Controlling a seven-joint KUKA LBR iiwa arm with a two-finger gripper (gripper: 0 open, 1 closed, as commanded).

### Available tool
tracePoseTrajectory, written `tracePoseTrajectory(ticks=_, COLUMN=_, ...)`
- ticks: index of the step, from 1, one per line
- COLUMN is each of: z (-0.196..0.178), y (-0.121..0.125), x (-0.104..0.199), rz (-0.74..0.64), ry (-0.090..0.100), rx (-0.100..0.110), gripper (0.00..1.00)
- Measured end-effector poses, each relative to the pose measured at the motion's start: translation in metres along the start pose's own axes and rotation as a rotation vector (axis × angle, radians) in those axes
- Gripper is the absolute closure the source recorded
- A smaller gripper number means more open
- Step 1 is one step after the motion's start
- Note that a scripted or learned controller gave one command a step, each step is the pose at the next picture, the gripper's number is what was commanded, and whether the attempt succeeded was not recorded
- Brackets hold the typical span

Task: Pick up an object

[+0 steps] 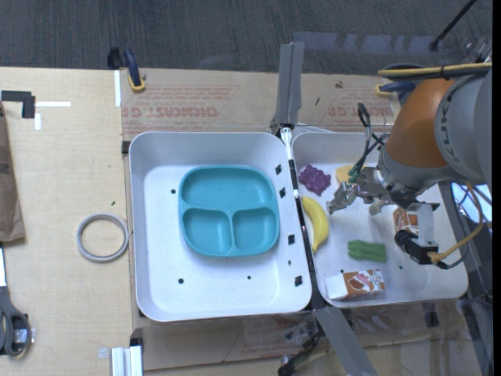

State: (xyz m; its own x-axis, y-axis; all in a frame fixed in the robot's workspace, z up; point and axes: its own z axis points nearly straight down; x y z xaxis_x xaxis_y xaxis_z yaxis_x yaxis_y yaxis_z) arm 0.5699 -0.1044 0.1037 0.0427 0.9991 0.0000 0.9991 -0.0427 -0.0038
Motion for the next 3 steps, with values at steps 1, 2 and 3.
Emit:
tracePoseTrajectory(ticks=1, z=-0.055, y=-0.063, x=-0.04, rz=-0.073, ry=0.0, rx=-0.002, gripper=0.0)
tracePoseTrajectory(ticks=2, z=-0.104, y=-0.069, x=-0.049, rz=-0.16, ry=0.0, rx=-0.003, gripper=0.0)
tracePoseTrajectory(ticks=3, z=-0.101, y=-0.067, x=-0.064, rz=-0.154, ry=0.0, rx=-0.002, gripper=0.0)
